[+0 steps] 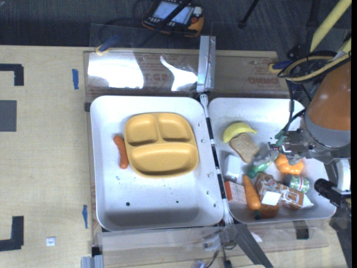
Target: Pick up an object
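The tabletop (44,149) carried two white bins side by side. The left bin (106,205) held a yellow divided plate (160,144) near its middle, with an orange sausage (121,151) lying just beside the plate's left edge. The right bin (262,108) was crowded: a banana (239,130) sat toward its upper left, a bread slice (244,147) touched it just below, a carrot (252,191) lay lower down, a printed box (279,193) rested beside the carrot, a can (299,183) lay to the box's right, and an orange fruit (290,165) sat above the can. The arm (332,108) reached in from the right, its orange band above the bin's right side, and the gripper (281,147) hung low over the clutter, between the bread slice and the orange fruit. Its tip was dark and tangled with the items under it, so I could not tell how wide it stood or whether anything was caught in it. The likeliest target seemed to be something among the small pieces just beneath, perhaps the orange fruit or a greenish bit (260,164) beside it, though which one was unclear. By my reading the approach was largely made, while the grasp itself and the lift were still to be shown; nothing appeared raised clear of the bin.
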Robot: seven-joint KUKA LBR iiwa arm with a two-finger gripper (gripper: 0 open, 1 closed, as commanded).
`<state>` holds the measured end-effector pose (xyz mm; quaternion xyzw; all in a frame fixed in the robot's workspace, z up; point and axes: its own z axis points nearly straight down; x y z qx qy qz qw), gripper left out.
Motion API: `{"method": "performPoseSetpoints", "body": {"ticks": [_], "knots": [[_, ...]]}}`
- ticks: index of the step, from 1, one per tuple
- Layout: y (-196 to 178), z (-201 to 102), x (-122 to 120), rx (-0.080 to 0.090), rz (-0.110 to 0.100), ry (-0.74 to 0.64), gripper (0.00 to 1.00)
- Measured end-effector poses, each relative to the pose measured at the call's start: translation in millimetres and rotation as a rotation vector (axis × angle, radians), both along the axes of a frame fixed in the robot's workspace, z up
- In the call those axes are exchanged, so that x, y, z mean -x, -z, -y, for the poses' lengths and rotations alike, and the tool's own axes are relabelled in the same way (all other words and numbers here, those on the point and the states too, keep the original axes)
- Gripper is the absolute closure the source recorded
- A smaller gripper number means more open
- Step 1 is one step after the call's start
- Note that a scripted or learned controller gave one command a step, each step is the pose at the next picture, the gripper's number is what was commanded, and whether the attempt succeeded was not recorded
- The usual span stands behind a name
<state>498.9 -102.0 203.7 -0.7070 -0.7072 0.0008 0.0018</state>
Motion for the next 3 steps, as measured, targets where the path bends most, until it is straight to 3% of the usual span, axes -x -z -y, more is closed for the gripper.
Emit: {"method": "performPoseSetpoints", "body": {"ticks": [1,2,3], "knots": [[116.8,28.3,17.1,-0.002,0.01,-0.009,0.0],[106.6,28.4,16.0,-0.001,0.014,-0.007,1.0],[20.0,-54.5,-4.6,0.002,0.002,0.227,1.0]]}}
